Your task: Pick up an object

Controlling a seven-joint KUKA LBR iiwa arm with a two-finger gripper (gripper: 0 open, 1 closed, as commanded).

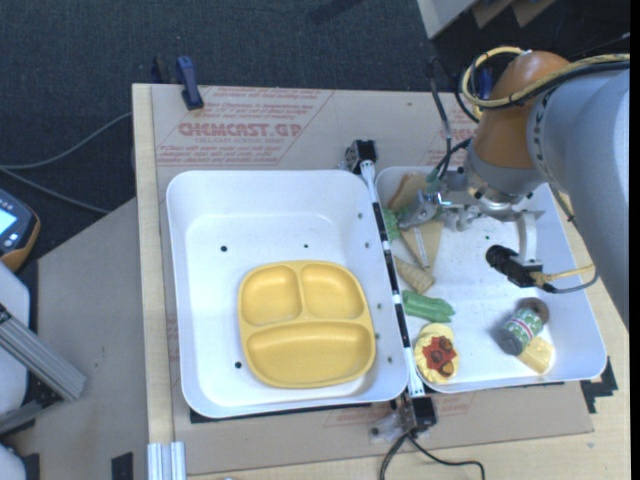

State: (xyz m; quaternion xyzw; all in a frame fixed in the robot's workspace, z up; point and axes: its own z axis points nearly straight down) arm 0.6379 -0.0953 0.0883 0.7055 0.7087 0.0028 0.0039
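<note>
My gripper (432, 211) hangs low over the far left part of the right bin (575, 318), below the orange-banded wrist. It is right above a pile of tan wedge-shaped pieces (420, 240) and a small green piece (388, 223) by the bin's left wall. Nothing can be seen held in it. Nearer the front lie a green leafy item (427, 307), a round pizza-like toy (437, 354), a small can (522, 328) and a yellow lump (541, 355).
The left bin (200, 218) holds a yellow divided plate (303, 322). A divider rail (385, 258) separates the two bins. A blue clip (188, 83) lies on the cardboard behind the left bin.
</note>
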